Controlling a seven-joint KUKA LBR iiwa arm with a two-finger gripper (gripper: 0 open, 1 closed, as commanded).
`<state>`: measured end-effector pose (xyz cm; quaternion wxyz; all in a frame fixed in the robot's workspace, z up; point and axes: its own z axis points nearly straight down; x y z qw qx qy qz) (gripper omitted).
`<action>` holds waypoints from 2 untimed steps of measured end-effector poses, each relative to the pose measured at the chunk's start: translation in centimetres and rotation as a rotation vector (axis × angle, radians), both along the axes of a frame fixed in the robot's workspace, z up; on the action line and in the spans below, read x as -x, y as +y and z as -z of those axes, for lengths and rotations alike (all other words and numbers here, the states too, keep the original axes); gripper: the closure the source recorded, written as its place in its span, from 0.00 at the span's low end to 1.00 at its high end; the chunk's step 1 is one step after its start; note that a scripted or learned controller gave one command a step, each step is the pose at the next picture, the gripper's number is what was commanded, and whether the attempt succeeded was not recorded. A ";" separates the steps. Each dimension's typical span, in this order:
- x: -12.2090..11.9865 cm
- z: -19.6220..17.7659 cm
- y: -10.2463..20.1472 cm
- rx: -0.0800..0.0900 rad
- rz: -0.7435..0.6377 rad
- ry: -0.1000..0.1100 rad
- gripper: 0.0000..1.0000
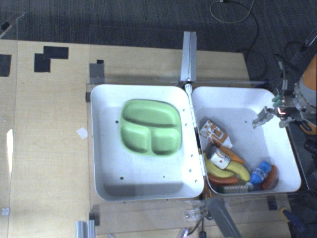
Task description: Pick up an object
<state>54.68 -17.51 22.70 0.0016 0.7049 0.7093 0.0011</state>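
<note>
Tool spread open, holding nothing, over right bin; banana below looks light, soft, curved; best gripped across its middle, gently.

A pale green divided tray lies in the left white bin. The right white bin holds a yellow banana, a blue bottle, an orange-and-white patterned carton, a white bottle with a dark cap and reddish-brown sausages. Black squares mark the light wooden bench, set against dark grey carpet.
</note>
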 end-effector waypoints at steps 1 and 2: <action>4.7 13.8 0.9 0.002 0.019 -0.009 0.00; 2.8 13.7 8.6 -0.001 0.180 -0.012 0.00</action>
